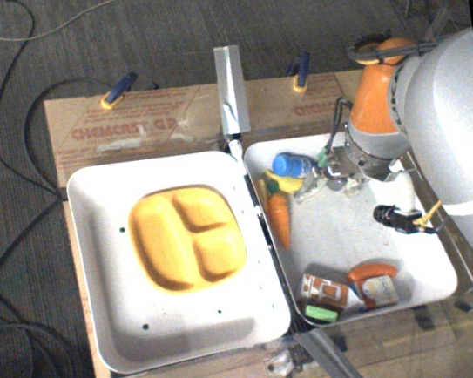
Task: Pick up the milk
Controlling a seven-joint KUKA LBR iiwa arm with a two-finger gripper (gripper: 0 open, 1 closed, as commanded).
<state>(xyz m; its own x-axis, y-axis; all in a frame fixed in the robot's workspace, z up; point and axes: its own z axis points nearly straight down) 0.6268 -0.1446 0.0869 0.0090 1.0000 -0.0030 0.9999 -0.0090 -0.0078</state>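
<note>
The two-finger gripper (pixel 317 182) reached into the upper part of the right white bin (pixel 406 260), and whether it was closed or spread could not be told. Just beside its tip lay the small blue-and-white milk bottle (pixel 291 166), next to a yellow banana-like toy (pixel 273 186) and an orange plastic carrot (pixel 280 219). The left white bin (pixel 117 334) held a yellow sectioned tray (pixel 189 237).

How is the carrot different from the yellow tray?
The carrot is orange, slim and pointed; the yellow tray is broad, squarish and split into compartments. The carrot lies in the right bin, against its left wall; the tray sits alone in the left bin. Both lie flat.
</note>
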